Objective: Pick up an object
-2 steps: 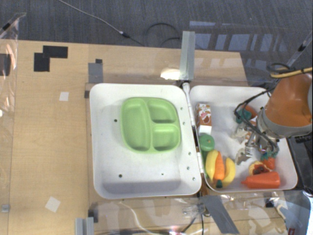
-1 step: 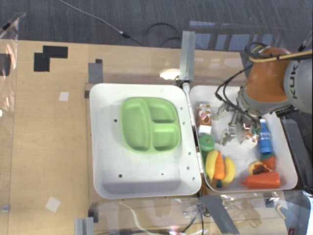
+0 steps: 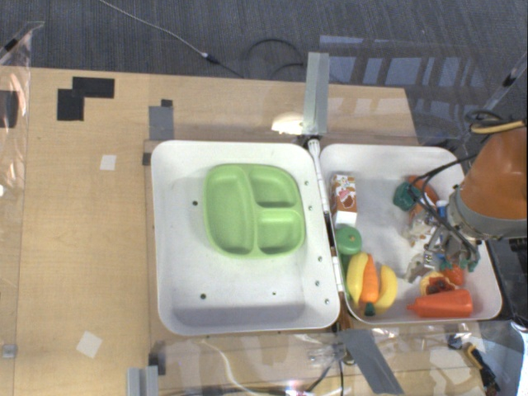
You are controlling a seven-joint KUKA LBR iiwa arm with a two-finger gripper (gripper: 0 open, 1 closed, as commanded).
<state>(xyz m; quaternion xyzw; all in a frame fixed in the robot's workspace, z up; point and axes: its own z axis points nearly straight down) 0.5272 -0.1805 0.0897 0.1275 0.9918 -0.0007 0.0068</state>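
Just below the gripper (image 3: 437,254) lies a long red-orange plastic pepper (image 3: 442,304); its grip state is unclear.

Even, fairly bright overhead light is filling the scene, and the colours are reading clearly. A small patch of glare is shining on the tabletop (image 3: 91,246) just beside the metal post (image 3: 316,89) at the back. The left bin (image 3: 177,304) is showing a soft shadow along its near wall. The green divided plate (image 3: 252,209) is looking sharp, while the cluttered parts around the hand (image 3: 436,258) are blurring slightly.
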